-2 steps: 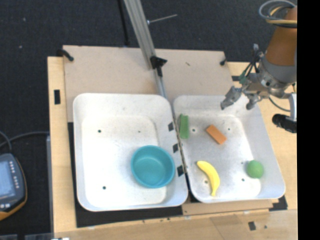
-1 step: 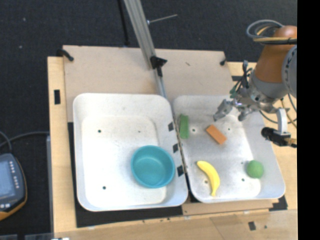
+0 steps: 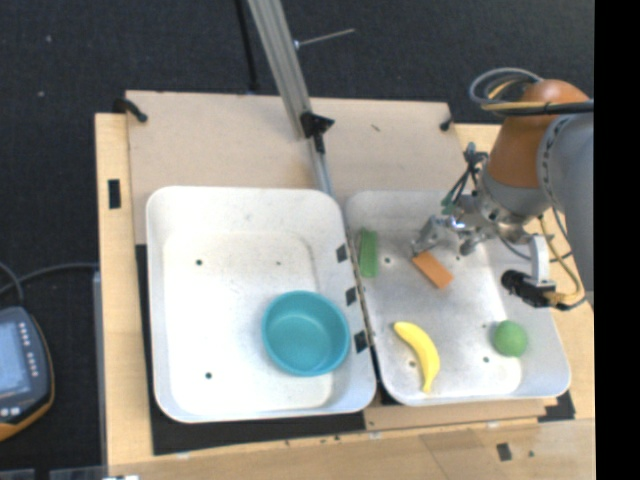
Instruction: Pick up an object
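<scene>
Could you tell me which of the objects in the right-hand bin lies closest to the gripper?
The orange block, lying just below the gripper. The banana, green ball and green piece by the bin's left wall all lie farther off.

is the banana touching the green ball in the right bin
Apart. The camera view shows bare white bin floor between the banana and the green ball.

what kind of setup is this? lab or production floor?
Most likely a lab grasping test bench: two white bins on a board, toy-like items such as a banana and blue bowl, and a metal pole rising toward the camera.
</scene>
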`<state>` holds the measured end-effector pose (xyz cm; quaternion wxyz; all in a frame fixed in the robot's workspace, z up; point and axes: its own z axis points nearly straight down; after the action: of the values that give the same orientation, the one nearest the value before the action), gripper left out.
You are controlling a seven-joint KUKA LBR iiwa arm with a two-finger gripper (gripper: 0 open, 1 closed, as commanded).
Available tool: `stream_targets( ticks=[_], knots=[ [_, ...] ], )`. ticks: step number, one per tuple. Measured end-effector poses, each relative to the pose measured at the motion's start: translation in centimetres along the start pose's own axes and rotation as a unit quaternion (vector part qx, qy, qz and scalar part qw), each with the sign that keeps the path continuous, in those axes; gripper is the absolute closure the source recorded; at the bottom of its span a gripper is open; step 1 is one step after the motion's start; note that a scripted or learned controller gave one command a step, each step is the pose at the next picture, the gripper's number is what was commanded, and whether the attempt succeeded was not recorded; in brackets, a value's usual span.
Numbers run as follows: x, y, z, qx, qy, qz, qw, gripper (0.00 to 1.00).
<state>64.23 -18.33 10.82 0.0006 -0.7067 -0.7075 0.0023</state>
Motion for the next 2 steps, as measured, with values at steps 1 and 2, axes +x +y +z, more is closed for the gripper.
stream_targets(
  ticks=[1,2],
  knots=[
    [-0.1,0.2,-1.6,-0.005,0.0,0.0,1.0,1.0],
    [-0.5,0.1,-6.1,-0.005,0.001,0.002,1.0,1.0]
  ],
)
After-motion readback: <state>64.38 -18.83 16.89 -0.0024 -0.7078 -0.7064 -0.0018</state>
